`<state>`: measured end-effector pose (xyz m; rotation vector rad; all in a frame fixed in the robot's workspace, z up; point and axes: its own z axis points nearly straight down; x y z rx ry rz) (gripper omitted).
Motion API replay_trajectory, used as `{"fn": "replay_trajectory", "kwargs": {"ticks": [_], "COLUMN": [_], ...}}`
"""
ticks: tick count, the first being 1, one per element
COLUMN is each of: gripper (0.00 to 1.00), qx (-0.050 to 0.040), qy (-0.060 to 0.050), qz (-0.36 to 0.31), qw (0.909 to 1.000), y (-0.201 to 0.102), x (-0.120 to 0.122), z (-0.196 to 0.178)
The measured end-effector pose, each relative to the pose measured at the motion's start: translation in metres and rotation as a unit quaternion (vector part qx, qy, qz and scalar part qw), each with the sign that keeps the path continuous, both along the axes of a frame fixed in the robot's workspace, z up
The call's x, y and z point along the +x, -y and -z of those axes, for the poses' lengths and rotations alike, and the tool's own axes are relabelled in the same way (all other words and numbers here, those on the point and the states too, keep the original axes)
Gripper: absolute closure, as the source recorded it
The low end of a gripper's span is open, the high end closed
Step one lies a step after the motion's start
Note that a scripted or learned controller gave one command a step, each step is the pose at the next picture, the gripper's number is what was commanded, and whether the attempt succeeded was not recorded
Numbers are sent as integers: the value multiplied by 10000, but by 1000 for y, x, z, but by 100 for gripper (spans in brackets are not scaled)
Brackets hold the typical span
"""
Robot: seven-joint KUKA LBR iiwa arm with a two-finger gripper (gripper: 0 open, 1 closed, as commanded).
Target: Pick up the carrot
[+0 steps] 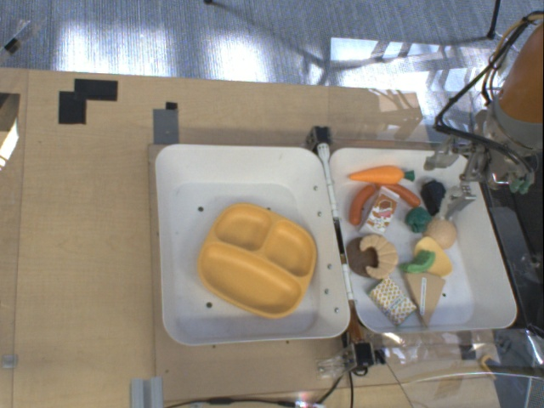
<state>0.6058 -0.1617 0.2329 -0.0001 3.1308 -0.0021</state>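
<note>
text: none legible | small carton (382, 211): printed front, unreadable

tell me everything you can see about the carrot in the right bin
The carrot is a toy, smooth and plastic-looking, bright orange with a small green stem end pointing right. It lies flat, roughly horizontal, near the back wall of the right bin, its tip toward the divider. A reddish sausage-like piece sits just in front, close or touching.

Orange carrot (376, 175) flat along right bin's far edge
</note>
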Motion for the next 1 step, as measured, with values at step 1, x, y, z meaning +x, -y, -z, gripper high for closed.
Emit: {"fn": "replay_trajectory", "kwargs": {"ticks": [1], "gripper": [0], "qx": [13], "qy": [-49], "qz": [-19], "qw": [10000], "y": [18], "x": [22], "z": [107]}}
